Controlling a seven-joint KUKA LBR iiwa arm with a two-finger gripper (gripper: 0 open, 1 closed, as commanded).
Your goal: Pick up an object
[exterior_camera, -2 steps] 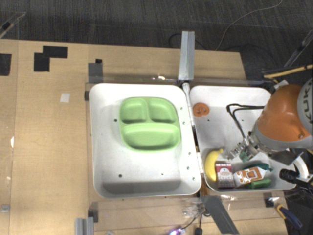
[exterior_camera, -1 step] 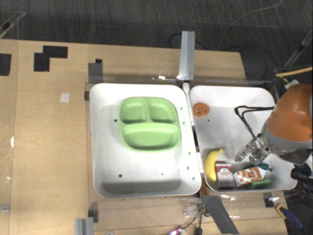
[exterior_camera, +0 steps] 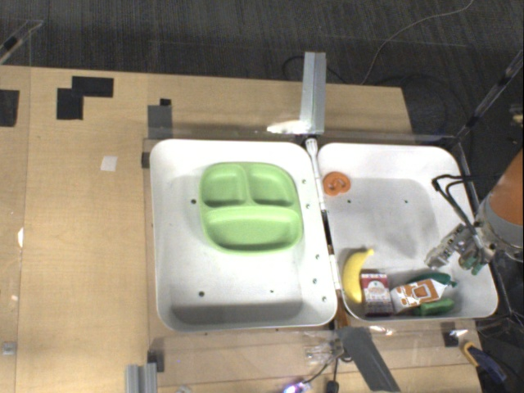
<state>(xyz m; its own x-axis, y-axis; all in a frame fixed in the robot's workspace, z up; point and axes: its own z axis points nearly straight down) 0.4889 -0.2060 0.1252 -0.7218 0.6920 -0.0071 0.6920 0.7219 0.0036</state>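
while the gripper [exterior_camera: 460, 250] hovers by the right bin's [exterior_camera: 385, 199] right wall, claw state unclear, carton [exterior_camera: 416, 292] just below

left bin [exterior_camera: 176, 244]: green divided tray [exterior_camera: 249, 205], centre
right bin [exterior_camera: 393, 158]: banana [exterior_camera: 354, 274], cartons along front edge
gripper [exterior_camera: 457, 250]: right edge

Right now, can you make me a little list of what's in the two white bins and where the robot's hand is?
left bin: holds a green plate with three sections
right bin: holds the food things
orange disc: far left corner of the right bin
banana: near left part of the right bin
dark red box: right beside the banana
white and orange packet: near edge, a green thing by it
gripper: over the right bin's right side, above the packet, nothing between its fingers
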